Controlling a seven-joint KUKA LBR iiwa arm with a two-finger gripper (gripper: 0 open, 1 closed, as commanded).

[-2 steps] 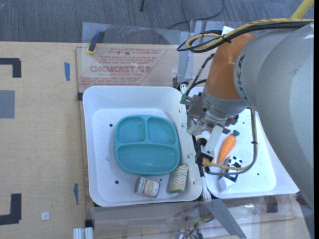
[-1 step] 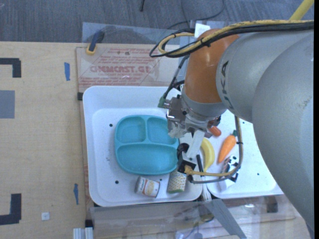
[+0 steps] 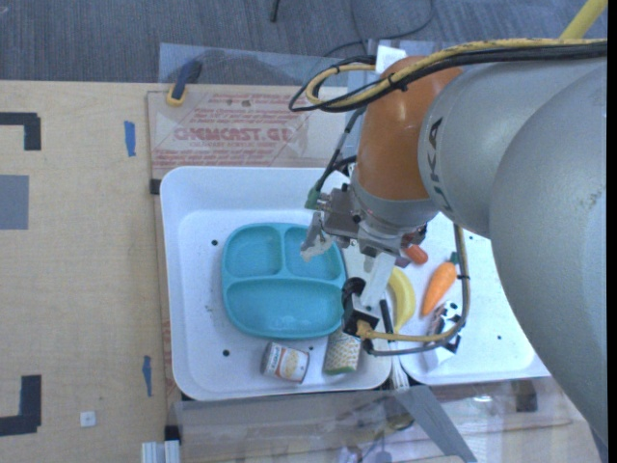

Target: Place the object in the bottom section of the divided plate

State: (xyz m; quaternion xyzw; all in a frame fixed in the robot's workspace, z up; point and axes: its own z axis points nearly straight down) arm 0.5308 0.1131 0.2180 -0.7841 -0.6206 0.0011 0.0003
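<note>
Two small cans [image 3: 285, 361] lie below one blue divided plate [image 3: 280, 283], labels too small to read. One banana [image 3: 403, 295] and one carrot [image 3: 439, 286] lie right. Whether the pincer [image 3: 316, 244] is apart or together cannot be told.

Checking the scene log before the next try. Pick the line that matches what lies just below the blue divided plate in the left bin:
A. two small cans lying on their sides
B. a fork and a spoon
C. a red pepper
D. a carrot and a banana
A: two small cans lie just below the blue divided plate in the left bin, while the carrot and banana sit in the right bin.
</note>
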